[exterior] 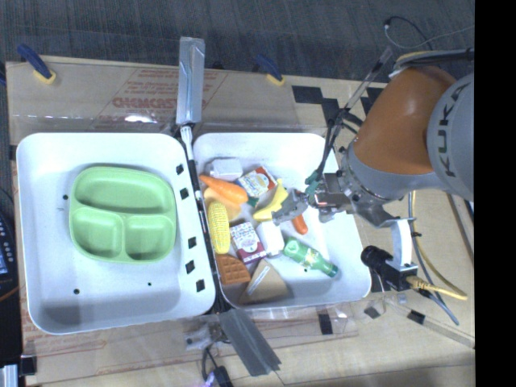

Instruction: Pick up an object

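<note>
Two white bins sit side by side on the tabletop (451, 353). The left bin (40, 240) holds a green divided tray (123, 212) with three compartments, lying flat near the bin's centre.

The right bin (266, 145) holds a cluster of toy food items, packed toward its left and centre:
- white block (226, 168) – near the top left of the pile
- carrot (224, 189) – just below the white block, lying at a slant
- corn cob (218, 226) – along the left wall, approx. upright in the view
- banana (272, 202) – centre, touching a small printed carton (256, 182) above it
- second printed carton (245, 239) – just right of the corn cob
- waffle (234, 269) – bottom left corner
- tan wedge (268, 282) – beside the waffle, at the bottom wall
- green bottle (310, 258) – lying on its side, lower right, apart from the pile

The arm (403, 135) reaches in from the right, orange band over the bin's right rim. The claw (295, 208) sits low in the right bin, just right of the banana and above the green bottle. A small orange item (300, 224) lies immediately below the fingertips; contact cannot be confirmed. Claw state: cannot tell whether wide or narrow – fingers too small and cluttered to resolve, and no item is seen between them

Blue clamps (36, 63) grip the cardboard backing behind the bins
</note>
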Controlling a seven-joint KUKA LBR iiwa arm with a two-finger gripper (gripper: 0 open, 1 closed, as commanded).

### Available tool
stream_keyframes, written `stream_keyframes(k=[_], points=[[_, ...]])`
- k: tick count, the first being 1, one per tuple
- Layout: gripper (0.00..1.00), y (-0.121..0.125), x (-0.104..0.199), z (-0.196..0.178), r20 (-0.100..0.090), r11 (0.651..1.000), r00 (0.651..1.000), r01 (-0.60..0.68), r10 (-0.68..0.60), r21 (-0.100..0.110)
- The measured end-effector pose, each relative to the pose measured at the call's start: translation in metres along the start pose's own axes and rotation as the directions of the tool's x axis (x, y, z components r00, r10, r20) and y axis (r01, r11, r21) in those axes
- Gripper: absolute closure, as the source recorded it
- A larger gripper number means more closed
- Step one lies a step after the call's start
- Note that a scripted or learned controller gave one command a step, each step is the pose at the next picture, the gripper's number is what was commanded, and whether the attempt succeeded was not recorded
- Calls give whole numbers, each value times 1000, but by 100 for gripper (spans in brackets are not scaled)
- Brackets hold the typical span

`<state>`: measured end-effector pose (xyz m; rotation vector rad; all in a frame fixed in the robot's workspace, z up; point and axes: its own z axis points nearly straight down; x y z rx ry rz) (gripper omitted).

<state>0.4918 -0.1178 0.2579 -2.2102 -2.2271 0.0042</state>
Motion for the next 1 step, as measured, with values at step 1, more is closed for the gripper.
stream_keyframes(k=[1], points=[[0, 51, -54, 46, 1, 1000, 1000, 20, -20, 1]])
